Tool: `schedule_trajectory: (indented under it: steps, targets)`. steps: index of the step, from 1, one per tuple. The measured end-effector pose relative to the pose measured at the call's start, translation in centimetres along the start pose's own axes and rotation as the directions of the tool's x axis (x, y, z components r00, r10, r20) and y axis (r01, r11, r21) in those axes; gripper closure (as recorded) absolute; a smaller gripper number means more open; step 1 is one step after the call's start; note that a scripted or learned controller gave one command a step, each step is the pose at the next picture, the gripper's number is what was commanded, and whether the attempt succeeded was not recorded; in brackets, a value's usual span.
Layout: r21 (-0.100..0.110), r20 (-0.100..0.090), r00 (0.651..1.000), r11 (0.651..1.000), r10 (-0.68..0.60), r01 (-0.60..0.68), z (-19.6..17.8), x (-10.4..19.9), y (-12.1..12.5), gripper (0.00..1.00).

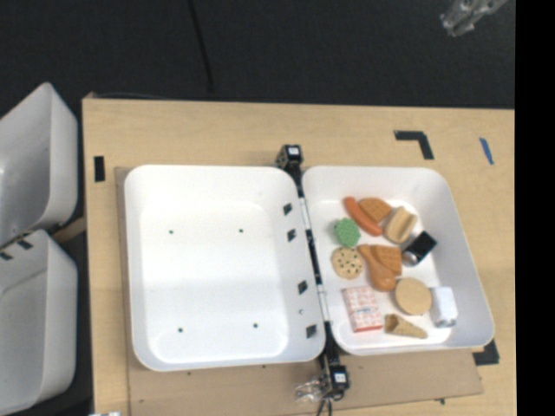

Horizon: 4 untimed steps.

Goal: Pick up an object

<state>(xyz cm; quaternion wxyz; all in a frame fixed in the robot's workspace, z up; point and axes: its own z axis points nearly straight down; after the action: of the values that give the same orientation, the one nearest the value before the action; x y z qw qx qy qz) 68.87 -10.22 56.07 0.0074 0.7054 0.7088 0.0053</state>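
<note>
The right bin (455, 206) holds several small toy foods. Among them are an orange carrot-like piece (357, 216), a tan bread roll (400, 224), a green round piece (348, 231), a speckled cookie (348, 263), a black block (420, 247), a round tan disc (413, 297), a white cylinder (444, 307), a pink-and-white packet (362, 308) and a cone (405, 326). My gripper (473, 3) hangs high at the top right, well above and behind the bench, far from the objects and with nothing in it.
The left bin (139, 232) sits beside the right one, joined along a middle seam with black clips (305, 232). Both rest on a wooden bench (217, 133). White rounded casings (30, 232) stand off the bench's left edge.
</note>
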Motion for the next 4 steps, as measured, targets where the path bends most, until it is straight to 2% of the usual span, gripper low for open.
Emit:
schedule_trajectory:
  steps: [1,2,3,4]
  targets:
    - [0.032,-0.002,1.0,0.999,0.012,-0.012,14.6,-6.6,-0.4,1.0]
    - [0.003,0.001,1.0,1.0,0.001,-0.001,2.7,-5.5,-0.1,1.0]
    - [0.034,-0.004,1.0,0.999,0.007,-0.007,19.2,-4.9,-0.5,1.0]
    - [0.0,-0.001,1.0,1.0,-0.004,0.004,5.7,1.6,0.0,1.0]
